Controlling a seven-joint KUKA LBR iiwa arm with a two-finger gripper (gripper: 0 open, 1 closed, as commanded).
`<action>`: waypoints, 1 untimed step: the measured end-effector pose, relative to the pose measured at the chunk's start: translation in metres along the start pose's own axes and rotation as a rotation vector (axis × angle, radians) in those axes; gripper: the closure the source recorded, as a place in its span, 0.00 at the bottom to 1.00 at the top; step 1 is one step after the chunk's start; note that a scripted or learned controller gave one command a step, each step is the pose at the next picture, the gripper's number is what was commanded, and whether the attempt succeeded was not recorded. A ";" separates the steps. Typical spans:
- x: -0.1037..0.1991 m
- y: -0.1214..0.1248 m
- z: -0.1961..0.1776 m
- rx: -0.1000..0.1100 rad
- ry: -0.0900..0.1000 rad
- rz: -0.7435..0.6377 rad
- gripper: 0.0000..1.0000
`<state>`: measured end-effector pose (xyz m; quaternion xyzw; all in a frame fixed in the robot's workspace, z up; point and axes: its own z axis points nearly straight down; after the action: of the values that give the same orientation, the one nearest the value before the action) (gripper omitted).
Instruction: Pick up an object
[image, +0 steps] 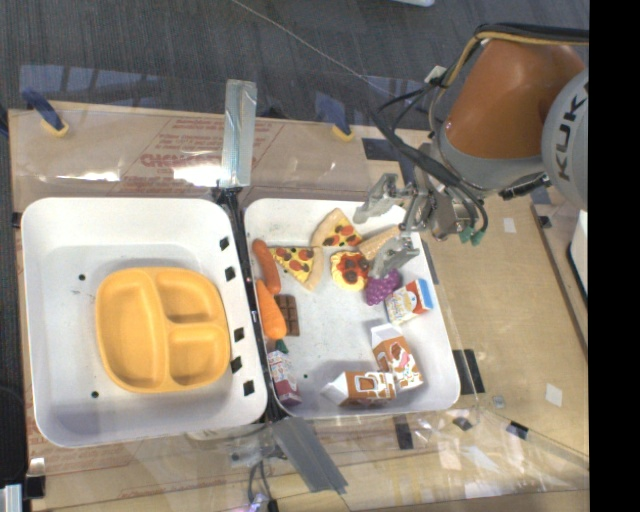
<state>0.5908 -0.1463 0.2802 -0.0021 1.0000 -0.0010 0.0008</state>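
camera view: tan bench (520, 330), two white bins (45, 300) side by side

Bright even light, plastic glare, soft focus

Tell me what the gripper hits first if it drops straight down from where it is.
Probably the purple grapes just beneath the gripper, beside the pizza slices; depth is uncertain from this slanted view.

pizza slices (336, 232): lying flat near the right bin's far wall
carrot (271, 311): lying lengthwise along the left wall
grapes (381, 289): purple, sitting mid-bin
cartons (396, 362): resting near the front
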 end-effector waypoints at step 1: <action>0.033 -0.026 0.161 -0.006 0.011 -0.163 0.00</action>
<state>0.5585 -0.1724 0.1195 -0.0834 0.9965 0.0019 -0.0046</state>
